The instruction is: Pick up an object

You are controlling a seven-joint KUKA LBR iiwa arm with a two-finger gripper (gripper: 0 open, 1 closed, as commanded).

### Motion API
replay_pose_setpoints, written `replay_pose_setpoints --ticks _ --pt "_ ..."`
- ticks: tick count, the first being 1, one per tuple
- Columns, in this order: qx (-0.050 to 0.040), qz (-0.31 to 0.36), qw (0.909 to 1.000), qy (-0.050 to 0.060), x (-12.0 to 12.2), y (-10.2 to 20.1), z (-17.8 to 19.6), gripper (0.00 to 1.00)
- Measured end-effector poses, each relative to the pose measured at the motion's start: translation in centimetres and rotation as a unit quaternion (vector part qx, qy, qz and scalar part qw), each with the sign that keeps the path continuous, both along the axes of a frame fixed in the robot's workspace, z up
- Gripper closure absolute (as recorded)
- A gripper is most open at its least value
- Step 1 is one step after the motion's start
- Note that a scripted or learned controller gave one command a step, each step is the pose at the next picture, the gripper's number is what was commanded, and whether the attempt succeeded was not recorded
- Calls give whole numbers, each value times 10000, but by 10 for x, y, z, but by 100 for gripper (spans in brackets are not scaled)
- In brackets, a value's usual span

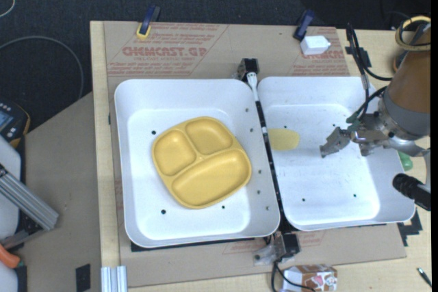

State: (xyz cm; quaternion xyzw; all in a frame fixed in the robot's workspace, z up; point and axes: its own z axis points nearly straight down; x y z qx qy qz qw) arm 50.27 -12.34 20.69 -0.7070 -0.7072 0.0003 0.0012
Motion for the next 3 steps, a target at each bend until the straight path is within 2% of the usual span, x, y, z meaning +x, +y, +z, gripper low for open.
replay_pose_setpoints --ticks 1,2,3 --pt "-2 20 10000 -17 -24 63 43 0" --pt "16 65 9999 -112 -22 145 194 0" --pt "-11 10 10000 -31 -23 140 195 100"
